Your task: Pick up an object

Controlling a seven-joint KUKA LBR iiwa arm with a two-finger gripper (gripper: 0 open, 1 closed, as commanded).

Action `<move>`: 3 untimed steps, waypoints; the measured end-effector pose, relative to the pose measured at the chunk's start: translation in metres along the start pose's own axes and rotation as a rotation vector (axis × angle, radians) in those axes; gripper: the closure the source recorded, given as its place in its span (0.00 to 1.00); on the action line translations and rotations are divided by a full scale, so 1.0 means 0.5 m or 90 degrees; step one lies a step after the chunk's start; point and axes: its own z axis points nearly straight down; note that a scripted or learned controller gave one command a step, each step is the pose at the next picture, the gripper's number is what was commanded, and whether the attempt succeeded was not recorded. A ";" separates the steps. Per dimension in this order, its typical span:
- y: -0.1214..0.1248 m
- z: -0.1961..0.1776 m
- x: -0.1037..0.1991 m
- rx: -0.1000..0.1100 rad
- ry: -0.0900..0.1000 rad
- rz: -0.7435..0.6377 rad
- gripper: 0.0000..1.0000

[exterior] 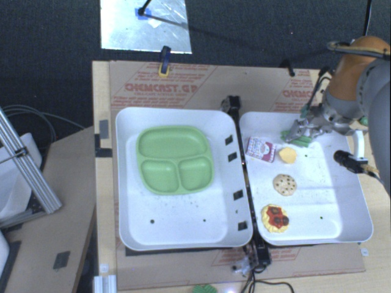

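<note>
Layout of the two bins, referenced to the divided plate (pixel 175 159).

The divided plate lies in the left bin (pixel 128 224), toward its far side. The right bin (pixel 348 224) sits just beside the left bin, to the right of the plate. In the right bin, the packet (pixel 261 149) lies nearest the plate; the round piece (pixel 288 155) is just right of the packet. The cookie (pixel 285 184) lies nearer the camera than the round piece, and the pizza slice (pixel 275 218) nearer still. The gripper (pixel 303 132) is over the right bin's far part, beyond the round piece, right of the plate.
</note>
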 end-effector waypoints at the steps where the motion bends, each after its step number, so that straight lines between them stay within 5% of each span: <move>1: -0.027 -0.125 0.134 -0.012 -0.001 0.001 1.00; 2: -0.029 -0.118 0.125 -0.010 -0.001 0.004 0.00; 3: -0.033 0.029 0.029 -0.007 -0.002 0.008 0.00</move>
